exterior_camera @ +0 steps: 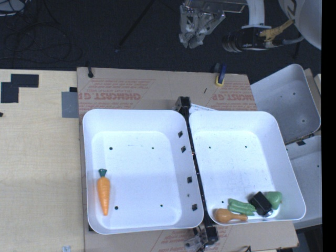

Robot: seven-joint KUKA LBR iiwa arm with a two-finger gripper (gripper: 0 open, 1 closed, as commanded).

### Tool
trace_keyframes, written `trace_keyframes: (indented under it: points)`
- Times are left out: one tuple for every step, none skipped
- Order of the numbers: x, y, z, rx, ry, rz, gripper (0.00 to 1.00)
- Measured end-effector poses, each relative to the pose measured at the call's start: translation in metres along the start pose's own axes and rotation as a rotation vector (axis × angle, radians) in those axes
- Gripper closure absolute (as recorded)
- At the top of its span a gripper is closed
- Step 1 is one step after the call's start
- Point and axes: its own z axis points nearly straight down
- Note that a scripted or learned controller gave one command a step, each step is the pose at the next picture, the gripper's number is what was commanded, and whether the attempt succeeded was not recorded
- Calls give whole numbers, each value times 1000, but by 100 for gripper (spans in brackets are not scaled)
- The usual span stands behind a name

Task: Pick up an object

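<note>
My gripper (193, 35) hangs high at the top of the camera view, above the bench's far edge and well clear of both bins. An orange toy carrot (103, 192) with a green top lies near the front left corner of the left bin (134, 121). In the front right corner of the right bin (236, 121) sit a green pod-shaped toy (240, 207), a tan pear-shaped toy (229, 216), a black block (260, 203) and a green rounded toy (274, 197), all crowded together.
The bins rest on a brown cardboard sheet (157, 91) over a pale wooden bench. A black divider clamp (183, 105) joins the bins at the back. A grey metal plate (289, 96) stands at the right. Cables lie on the dark floor behind.
</note>
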Motion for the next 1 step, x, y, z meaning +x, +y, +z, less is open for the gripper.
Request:
trace_keyframes:
  points:
    - [70,-2,1,-1,4,-16,100]
